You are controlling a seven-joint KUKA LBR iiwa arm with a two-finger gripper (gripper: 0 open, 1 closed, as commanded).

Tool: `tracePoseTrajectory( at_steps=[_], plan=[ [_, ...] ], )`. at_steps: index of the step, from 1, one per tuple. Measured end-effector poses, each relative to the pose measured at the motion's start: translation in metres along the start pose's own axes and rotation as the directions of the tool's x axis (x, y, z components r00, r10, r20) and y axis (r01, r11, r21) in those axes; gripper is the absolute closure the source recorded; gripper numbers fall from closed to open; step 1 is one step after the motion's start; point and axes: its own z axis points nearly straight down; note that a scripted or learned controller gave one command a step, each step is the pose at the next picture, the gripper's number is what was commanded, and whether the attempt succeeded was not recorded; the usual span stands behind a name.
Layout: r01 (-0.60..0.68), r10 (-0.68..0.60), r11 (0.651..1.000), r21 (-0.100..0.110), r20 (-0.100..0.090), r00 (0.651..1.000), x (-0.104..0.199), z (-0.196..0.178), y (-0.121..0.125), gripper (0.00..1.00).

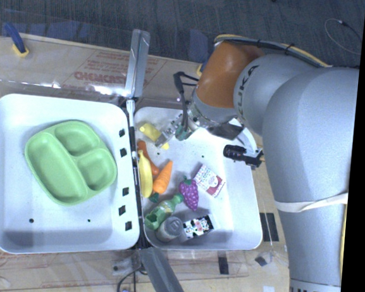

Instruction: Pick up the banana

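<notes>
The banana (145,174) is yellow and lies lengthwise along the left wall of the right bin (241,233), with an orange carrot (162,176) touching its right side. My gripper (173,134) hangs low over the far left part of that bin, beyond the banana and just right of a small yellow item (150,132). Nothing is visibly held in it. The arm's orange band (224,73) sits above the bin's far rim.
In the right bin lie purple grapes (190,193), a pink-and-white carton (209,181), a green bottle (160,212), a grey can (170,229) and a cow-patterned box (198,226). The left bin (10,229) holds a green divided plate (72,160).
</notes>
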Motion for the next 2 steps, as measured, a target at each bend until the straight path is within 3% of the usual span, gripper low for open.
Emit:
tracePoseTrajectory(
  at_steps=[1, 2],
  plan=[
    [-0.123, 0.123, 0.992, 0.001, -0.002, 0.992, 0.0423, -0.0896, 0.0304, 1.0],
    [-0.118, 0.118, 0.993, 0.002, -0.003, 0.993, 0.0425, -0.0987, 0.0315, 1.0]
  ],
)
